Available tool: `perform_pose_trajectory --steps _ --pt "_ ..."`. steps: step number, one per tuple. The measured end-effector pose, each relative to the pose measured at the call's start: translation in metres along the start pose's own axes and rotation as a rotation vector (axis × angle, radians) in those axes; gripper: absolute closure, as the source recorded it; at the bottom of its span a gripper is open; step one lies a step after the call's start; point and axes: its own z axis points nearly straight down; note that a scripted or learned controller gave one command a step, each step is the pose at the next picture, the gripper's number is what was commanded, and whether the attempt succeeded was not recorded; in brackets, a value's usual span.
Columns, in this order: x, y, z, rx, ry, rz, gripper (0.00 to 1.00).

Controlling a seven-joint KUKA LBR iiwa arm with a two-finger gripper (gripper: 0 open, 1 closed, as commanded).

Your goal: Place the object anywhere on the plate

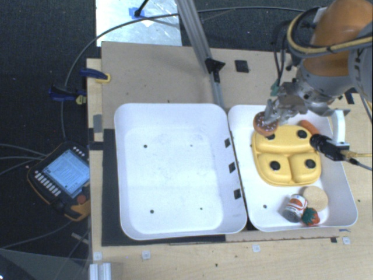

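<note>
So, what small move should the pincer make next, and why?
Probably lower slightly and let go: the pincer appears to hold a small brown round object at the back-left edge of the yellow plate, so release should land it there.

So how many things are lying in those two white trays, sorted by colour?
Yellow: 1, the divided plate
Brown: 1, the ring-shaped piece at the gripper
Orange: 1, the piece behind the plate
Tan: 1, the round disc
Red and white: 1, the small can
Red and green: 1, the small piece
Total: 6, all in the right bin
</note>
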Motion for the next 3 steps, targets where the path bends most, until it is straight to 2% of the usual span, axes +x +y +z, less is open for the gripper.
perform_pose_trajectory --steps 1,3 --pt "0.05 0.008 0.018 0.0 0.0 0.001 1.0" --pt "0.163 0.005 0.05 0.001 0.0 0.0 1.0"
